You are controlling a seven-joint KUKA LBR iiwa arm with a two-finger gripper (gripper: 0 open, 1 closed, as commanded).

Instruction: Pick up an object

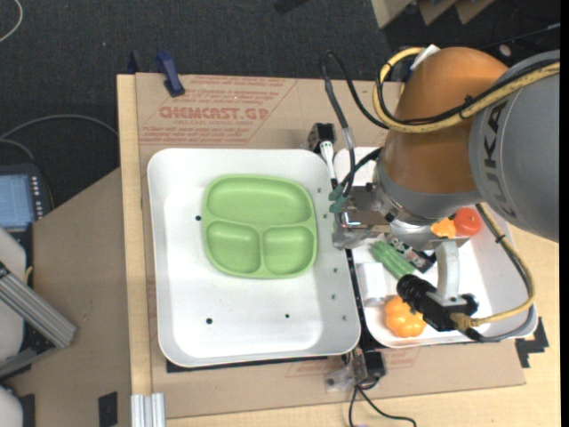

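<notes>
Yellow-orange rounded piece [404, 320] lies nearest you, at the front of the right bin [487, 265]. Judged hollow plastic: light, stiff, smooth. Expect it to roll or squirt out of a pinch unless you close across its widest part.

Just behind it is a green stick-like item [388, 256], slim, lying aslant near the wall next to the left bin [169, 238]. Probably light and rigid; take it across its short width at mid-length.

Beside that is a white piece [449, 269]. Farther back, an orange-red piece [459, 223] sits partly under the arm, shape unclear.

Gripper [356, 223] hangs low over the right bin's far-left part, tucked under the wrist. You cannot tell whether it is spread or pressed together; nothing is seen held.

Left bin holds a pale green divided plate [260, 225]: broad, flat, a poor candidate. Brown tabletop [222, 105] carries both bins.
</notes>
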